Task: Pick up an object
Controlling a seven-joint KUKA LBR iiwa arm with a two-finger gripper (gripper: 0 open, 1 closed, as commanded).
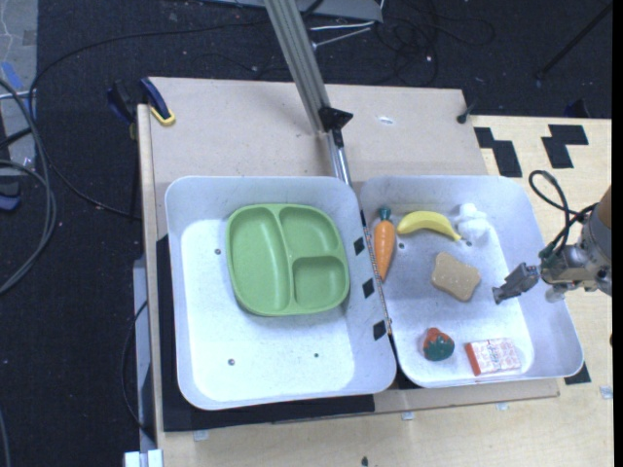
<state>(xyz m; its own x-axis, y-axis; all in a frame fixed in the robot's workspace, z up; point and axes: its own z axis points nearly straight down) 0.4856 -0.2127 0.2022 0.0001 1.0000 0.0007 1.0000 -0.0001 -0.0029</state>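
Observation:
The right bin (545,232) holds several objects. An orange carrot (384,246) lies along its left wall, with a yellow banana (428,224) and a small white object (474,224) near the far wall. A tan bread-like block (456,276) sits in the middle. Toward the front are a red and green fruit (438,344) and a red and white packet (496,356). My gripper (533,288) hangs over the bin's right side, just right of the tan block and apart from it. It is open, with nothing between its fingers.
The left bin (195,358) holds a green divided plate (289,259). A metal pole (302,56) slants down from the top to the bins' shared far corner. Cables (550,197) loop by the arm at the right.

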